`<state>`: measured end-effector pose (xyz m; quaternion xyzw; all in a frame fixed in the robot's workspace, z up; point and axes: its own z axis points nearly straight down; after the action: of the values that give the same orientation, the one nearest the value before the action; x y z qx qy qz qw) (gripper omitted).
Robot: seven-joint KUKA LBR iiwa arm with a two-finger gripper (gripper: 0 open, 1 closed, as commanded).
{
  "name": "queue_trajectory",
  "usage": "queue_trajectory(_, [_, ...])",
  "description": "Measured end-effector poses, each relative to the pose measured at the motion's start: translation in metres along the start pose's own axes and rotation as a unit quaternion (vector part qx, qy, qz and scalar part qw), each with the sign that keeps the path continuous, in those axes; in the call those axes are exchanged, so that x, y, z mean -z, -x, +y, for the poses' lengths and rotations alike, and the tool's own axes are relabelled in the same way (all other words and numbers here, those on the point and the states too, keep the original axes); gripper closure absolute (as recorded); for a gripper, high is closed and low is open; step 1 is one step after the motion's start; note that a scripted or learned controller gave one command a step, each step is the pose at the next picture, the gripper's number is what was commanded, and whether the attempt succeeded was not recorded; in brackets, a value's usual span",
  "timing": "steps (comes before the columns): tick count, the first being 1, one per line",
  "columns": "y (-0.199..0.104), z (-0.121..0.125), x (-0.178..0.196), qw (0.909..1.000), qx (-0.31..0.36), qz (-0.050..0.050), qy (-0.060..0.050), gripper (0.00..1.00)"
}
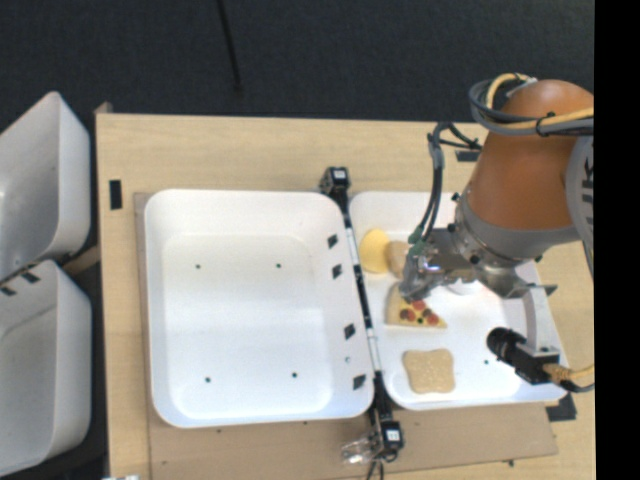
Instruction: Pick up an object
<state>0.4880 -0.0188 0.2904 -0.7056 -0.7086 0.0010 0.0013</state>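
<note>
White plastic forms the left bin (pixel 245 303), a shallow tray lying on the pale wooden counter (pixel 250 148). It touches the right bin (pixel 392 208) along a shared edge fitted with small black clips. Inside the right bin, near that shared edge, sits a yellow rounded object (pixel 375 251), perhaps a toy lemon. Just to its right and a little lower lies a flat toy pizza slice (pixel 418 316) with red spots, and below that, apart from it, a tan toast-like slab (pixel 429 370). The gripper (pixel 415 286) hangs over the top of the pizza slice, between it and the yellow object; whether its fingers are open or closed on anything I cannot tell, since the wrist blocks them. Farther right looms the arm (pixel 525 173) with its orange band, reaching in over the right bin.
</note>
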Motion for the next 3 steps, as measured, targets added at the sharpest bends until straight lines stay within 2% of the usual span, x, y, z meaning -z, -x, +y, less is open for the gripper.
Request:
queue_trajectory(1, [0.060,0.001,-0.041,1.0000,-0.005,-0.002,0.000,1.00])
queue_trajectory(2, [-0.002,0.024,0.050,1.0000,0.002,0.000,0.007,1.00])
queue_trajectory(3, [-0.067,0.001,0.019,1.0000,0.002,0.001,0.001,1.00])
